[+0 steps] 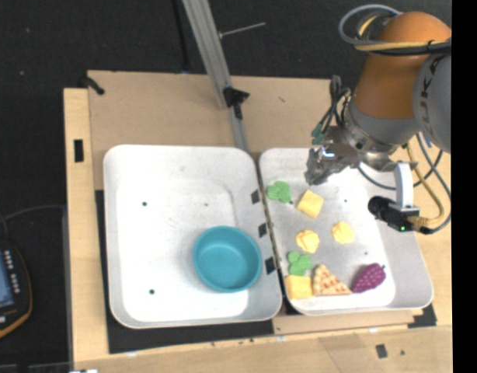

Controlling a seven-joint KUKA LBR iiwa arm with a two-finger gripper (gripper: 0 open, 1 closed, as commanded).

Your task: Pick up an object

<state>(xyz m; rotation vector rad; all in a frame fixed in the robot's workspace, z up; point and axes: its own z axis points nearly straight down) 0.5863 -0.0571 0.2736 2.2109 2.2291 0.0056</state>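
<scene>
My gripper (319,169) hangs over the back of the right bin (402,274), just above and right of a yellow block (309,203). Nothing shows between its fingers. A green broccoli piece (280,192) lies to the block's left by the bin's left wall. Further forward lie a yellow piece (307,241), another yellow piece (343,232), a second green piece (299,263), a yellow cube (298,287), a pizza slice (328,280) and a purple grape bunch (368,277).
The left bin (145,200) holds a blue bowl (226,258) near its front right corner. A slanted metal pole (215,61) rises behind the bins. A black device (390,210) with a green light juts from the arm over the right bin's right side.
</scene>
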